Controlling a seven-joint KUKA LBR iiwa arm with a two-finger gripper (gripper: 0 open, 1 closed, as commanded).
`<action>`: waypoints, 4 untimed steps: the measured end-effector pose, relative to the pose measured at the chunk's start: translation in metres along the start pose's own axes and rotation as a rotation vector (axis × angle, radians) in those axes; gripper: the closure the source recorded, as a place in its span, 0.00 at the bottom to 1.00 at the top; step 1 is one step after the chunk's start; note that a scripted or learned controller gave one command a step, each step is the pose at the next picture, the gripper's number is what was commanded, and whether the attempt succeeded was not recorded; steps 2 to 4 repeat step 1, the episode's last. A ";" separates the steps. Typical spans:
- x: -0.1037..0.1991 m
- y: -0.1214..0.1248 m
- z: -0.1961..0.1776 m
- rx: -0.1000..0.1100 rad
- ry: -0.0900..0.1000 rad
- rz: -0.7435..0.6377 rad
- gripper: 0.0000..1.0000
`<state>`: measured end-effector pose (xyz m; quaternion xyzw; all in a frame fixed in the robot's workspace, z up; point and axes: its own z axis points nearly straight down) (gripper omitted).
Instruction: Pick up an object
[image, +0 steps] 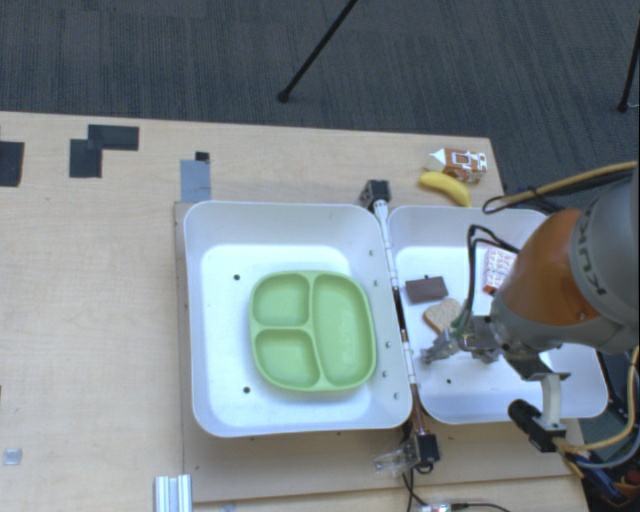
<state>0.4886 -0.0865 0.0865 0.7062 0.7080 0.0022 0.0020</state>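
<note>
Claw: low in the right bin, grip state cannot be told. Bread slice just above it, brown block beyond. Risk: closing short of the slice, gripping nothing.

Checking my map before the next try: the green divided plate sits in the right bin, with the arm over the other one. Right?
No. The camera view shows the green divided plate in the left bin; the arm is over the right bin.
</note>
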 end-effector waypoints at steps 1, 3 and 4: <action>0.000 0.002 -0.011 -0.006 -0.001 -0.002 1.00; 0.000 0.002 -0.011 -0.006 -0.001 -0.002 1.00; 0.000 0.002 -0.011 -0.006 -0.001 -0.002 1.00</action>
